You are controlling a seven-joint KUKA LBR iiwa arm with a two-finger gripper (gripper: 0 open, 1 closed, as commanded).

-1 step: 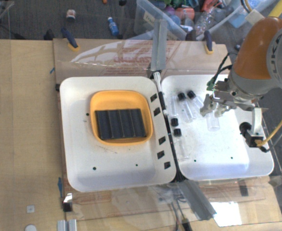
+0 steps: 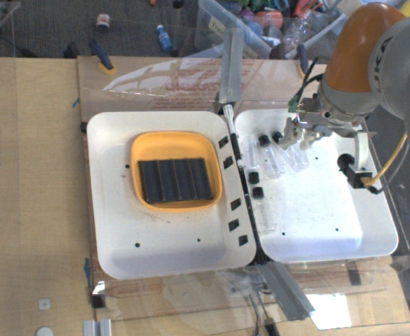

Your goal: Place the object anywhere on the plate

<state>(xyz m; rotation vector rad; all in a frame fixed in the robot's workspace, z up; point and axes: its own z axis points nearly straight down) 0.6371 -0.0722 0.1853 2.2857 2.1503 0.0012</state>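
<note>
Arm (image 2: 373, 47) reaching in from the right, gripper (image 2: 299, 135) low over the far-left part of the right bin (image 2: 331, 222), just above a clear, hard-to-make-out object (image 2: 285, 161), likely poised for a pick. Jaw state impossible to tell. Yellow plate (image 2: 176, 142), holding a dark ribbed block (image 2: 175, 180), waiting in the left bin (image 2: 162, 247) as the drop target
</note>
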